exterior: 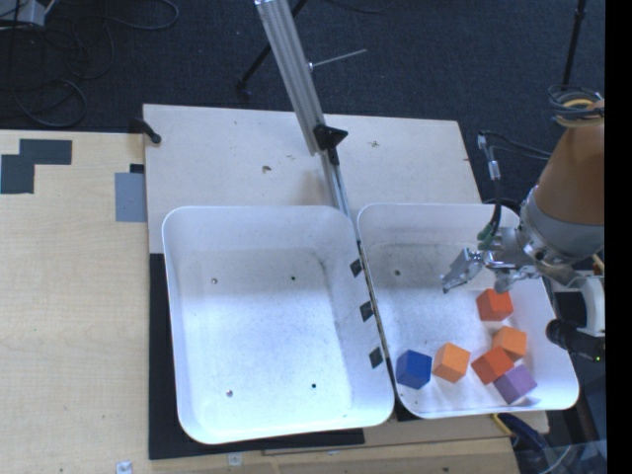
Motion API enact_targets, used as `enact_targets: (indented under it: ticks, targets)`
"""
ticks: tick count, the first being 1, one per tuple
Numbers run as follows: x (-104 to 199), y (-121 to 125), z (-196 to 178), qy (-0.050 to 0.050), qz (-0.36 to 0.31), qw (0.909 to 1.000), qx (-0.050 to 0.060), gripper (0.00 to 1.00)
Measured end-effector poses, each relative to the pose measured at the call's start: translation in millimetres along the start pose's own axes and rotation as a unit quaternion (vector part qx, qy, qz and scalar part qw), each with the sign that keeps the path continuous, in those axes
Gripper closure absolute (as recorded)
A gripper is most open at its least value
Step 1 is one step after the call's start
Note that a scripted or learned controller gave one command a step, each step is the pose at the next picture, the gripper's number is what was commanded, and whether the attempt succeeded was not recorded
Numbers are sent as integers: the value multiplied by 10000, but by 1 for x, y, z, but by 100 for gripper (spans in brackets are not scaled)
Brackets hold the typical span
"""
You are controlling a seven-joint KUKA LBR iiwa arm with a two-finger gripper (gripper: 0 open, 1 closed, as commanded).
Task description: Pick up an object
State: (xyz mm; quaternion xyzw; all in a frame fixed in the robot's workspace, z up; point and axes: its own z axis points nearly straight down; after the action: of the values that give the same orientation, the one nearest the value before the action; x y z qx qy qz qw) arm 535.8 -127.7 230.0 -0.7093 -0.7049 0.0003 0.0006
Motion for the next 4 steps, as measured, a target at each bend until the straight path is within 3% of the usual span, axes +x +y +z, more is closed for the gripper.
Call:
enact_targets:
  ticks: [1,2,3,4]
  targets:
    - [-59,13,23,-17,-11,10000,7,0]
    - [-75,-31,117,-4,-45,10000,-18,0]
    - [-81,47,139,-7,-49,10000,-19,0]
    - [-81,32,139,0,-32,10000,2,0]
